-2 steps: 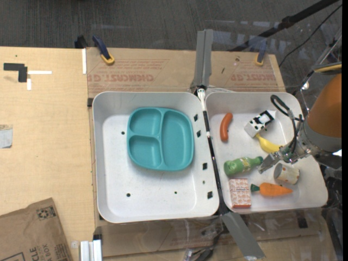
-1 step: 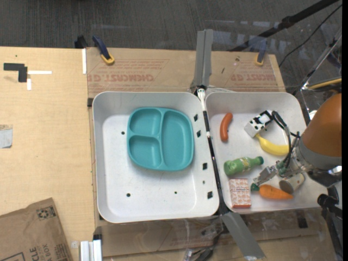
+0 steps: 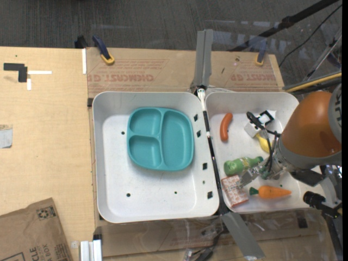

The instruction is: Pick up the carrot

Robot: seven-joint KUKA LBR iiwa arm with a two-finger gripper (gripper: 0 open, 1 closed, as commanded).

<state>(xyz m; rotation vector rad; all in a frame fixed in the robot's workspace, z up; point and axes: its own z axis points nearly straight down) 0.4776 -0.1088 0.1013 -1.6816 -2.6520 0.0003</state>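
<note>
From where I sit, the carrot [image 3: 274, 192] is the nearest thing that matters: it lies flat in the right bin [image 3: 239, 99], close to that bin's front wall. Its long axis runs roughly left to right across the view, the green stub end toward the middle divider and the orange taper pointing right, under the arm.

My main worry is the crowding. Just left of the stub sits a small red-and-white packet [image 3: 234, 190], and just behind the carrot the tool [image 3: 260, 172] hovers low over the gap between the carrot and a green bottle [image 3: 243, 165]. I cannot tell how the tool is set, because the orange wrist band blocks my line of sight. I judge it is off to the far side of the carrot, not centred on it, so a straight descent could land on the bottle or the packet, or nudge the carrot sideways. If it closes along the carrot's length and not across it, I expect the tapered body to squirt out. The front wall also leaves little room on the near side.

Farther back lie something yellow [image 3: 263, 143] and a red sausage [image 3: 225, 126], well apart from the carrot. In the left bin [image 3: 109, 162] rests a teal divided plate [image 3: 161, 139].
</note>
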